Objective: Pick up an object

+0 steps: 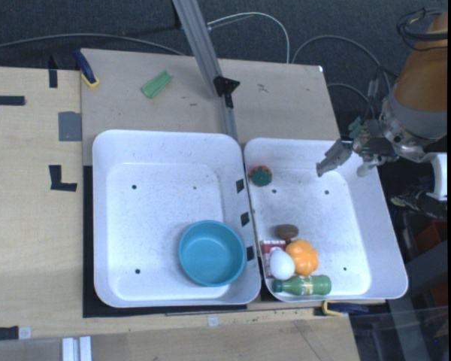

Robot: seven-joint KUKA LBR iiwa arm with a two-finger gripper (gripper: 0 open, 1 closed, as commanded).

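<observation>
**Nothing lifted yet — gripper hangs over the right bin's far corner**

By the look of things the task is at its start. The gripper [344,160] sits above the upper right part of the right bin [376,224], near its rim, with its 2 fingers spread and nothing between them. No object is off the bin floor, so reach, closing and lift are all left to do.

The candidates lie apart from it. A small round green-and-red item [261,175] rests near the right bin's upper left corner. The rest crowd the bin's near left corner: a brown oval piece [287,232], an orange fruit-like ball [302,256], a white egg-shaped thing [283,265] touching it, a red-and-white packet [270,247] partly under them, and a green bottle [304,285] lying on its side against the near wall. A blue bowl [210,252] stands in the left bin [120,156].

No brand or writing can be read — the packet and bottle label are too small and blurred.
</observation>
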